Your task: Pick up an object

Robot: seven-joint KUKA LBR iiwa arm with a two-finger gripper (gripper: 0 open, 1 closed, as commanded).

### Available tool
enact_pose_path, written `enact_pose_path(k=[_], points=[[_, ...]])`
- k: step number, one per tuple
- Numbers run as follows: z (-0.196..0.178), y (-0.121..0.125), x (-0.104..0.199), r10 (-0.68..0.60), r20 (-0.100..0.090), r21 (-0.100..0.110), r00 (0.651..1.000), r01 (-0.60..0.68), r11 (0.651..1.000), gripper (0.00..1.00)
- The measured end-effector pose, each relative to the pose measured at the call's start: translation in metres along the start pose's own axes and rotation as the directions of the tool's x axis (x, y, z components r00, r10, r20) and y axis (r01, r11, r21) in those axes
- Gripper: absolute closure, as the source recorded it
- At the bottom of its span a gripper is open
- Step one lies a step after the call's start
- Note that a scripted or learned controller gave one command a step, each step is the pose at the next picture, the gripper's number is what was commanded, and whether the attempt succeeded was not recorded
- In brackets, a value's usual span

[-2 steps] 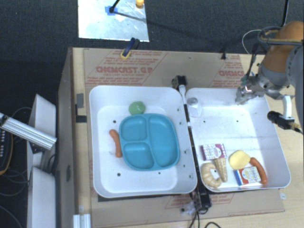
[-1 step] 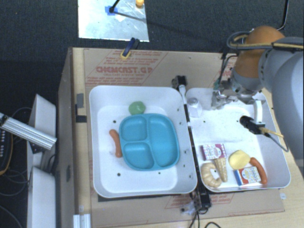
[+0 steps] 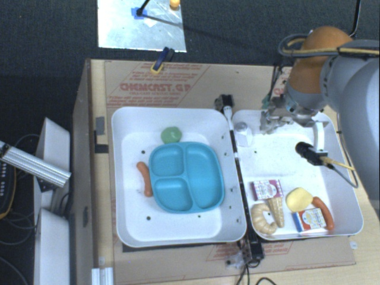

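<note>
Two white bins sit here, and the gripper (image 3: pixel 274 121), whose grip I cannot tell, should drop straight down over the yellow lemon (image 3: pixel 298 199) to grab it.

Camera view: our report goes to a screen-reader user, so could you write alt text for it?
A grey robot arm's gripper hangs over the far end of the right bin, which holds toy food at its near end. The left bin holds a blue divided plate, a sausage and a green ball.
</note>
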State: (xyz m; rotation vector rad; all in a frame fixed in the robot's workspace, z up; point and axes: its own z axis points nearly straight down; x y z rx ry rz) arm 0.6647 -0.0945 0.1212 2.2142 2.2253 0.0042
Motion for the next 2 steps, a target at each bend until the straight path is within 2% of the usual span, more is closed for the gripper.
enact_pose_path(k=[2], points=[[-0.022, 0.002, 0.000, -0.005, 0.001, -0.006, 1.000, 0.005, 1.000, 1.00]])
